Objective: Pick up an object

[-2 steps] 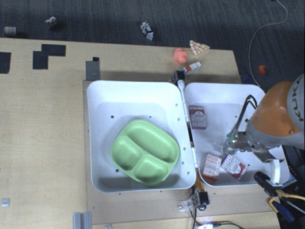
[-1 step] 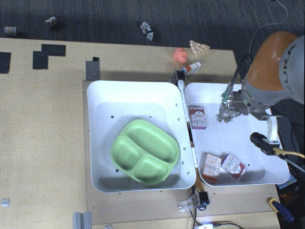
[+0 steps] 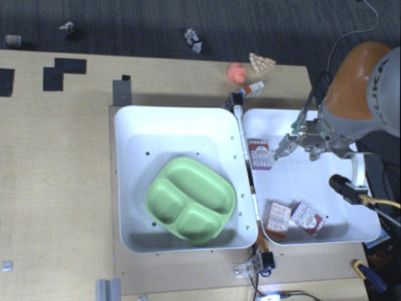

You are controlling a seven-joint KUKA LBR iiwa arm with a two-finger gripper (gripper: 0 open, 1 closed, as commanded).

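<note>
My gripper [image 3: 299,149] hangs over the upper middle of the right bin [image 3: 351,231], its two fingers spread open with nothing between them. A small red-and-white carton [image 3: 259,154] lies just to its left, against the wall between the bins. Two more red-and-white packets [image 3: 279,218] [image 3: 307,219] lie side by side near the right bin's front edge. In the left bin [image 3: 135,137] rests a green divided plate [image 3: 191,198], toward the front.
Behind the bins on the bench sit an orange ball [image 3: 237,73], a toy pizza slice [image 3: 262,62] and a small tube [image 3: 252,89]. Black patches [image 3: 62,73] mark the bench at far left. The arm's orange band [image 3: 354,83] looms over the right bin's back right.
</note>
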